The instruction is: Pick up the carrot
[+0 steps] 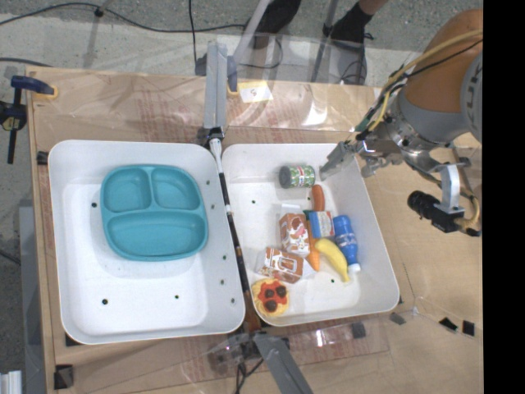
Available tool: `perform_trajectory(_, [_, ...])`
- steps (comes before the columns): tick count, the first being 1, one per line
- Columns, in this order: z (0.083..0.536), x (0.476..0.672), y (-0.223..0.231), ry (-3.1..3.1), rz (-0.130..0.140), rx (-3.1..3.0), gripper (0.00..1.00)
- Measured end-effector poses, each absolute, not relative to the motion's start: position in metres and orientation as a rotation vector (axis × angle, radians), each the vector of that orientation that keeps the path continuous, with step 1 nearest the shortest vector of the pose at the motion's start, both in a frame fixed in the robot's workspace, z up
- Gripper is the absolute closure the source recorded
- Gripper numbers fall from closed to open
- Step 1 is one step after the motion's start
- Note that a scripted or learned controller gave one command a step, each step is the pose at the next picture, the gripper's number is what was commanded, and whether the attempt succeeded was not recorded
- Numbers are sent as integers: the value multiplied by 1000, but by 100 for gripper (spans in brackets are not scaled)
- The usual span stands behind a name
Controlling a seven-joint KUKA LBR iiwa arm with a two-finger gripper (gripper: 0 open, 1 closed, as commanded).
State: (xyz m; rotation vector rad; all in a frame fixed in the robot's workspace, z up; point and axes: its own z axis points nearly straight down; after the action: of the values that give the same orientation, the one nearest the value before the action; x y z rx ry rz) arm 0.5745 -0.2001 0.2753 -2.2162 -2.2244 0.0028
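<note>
I see the gripper (335,161) at the upper right corner of the right bin (373,295), apart from the can (296,176) to its left; whether it is spread or pressed together I cannot tell from this slant, and nothing shows pinched in it.

The carrot (317,196) lies in the right bin, just below and right of the can, short, orange-red, its long axis running roughly up and down in view; its lower end meets the carton (321,223); well apart from the gripper tip, which stands up and to the right of it.

Counts, right bin: one carrot; one can, lying on its side, green label; one banana (332,257); one blue bottle (346,240) with a white cap; one small carton with blue and white print; two brown snack packets (294,231) and (283,263); one small orange piece (313,261) beside the banana; one pizza slice (272,296) at the lower edge.

Counts, left bin (74,302): one teal plate (153,211) with three compartments.

Two bins in all, side by side, on one bench (148,105).

Writing: labels on can, carton and packets too small to read.
</note>
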Motion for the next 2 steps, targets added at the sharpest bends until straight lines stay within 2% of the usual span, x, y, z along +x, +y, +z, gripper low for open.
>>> perform_trajectory(1, [164, 511, -222, -2354, 4, -2076, 0])
perform_trajectory(2, [109, 471, -176, -2398, -17, -2077, 0])
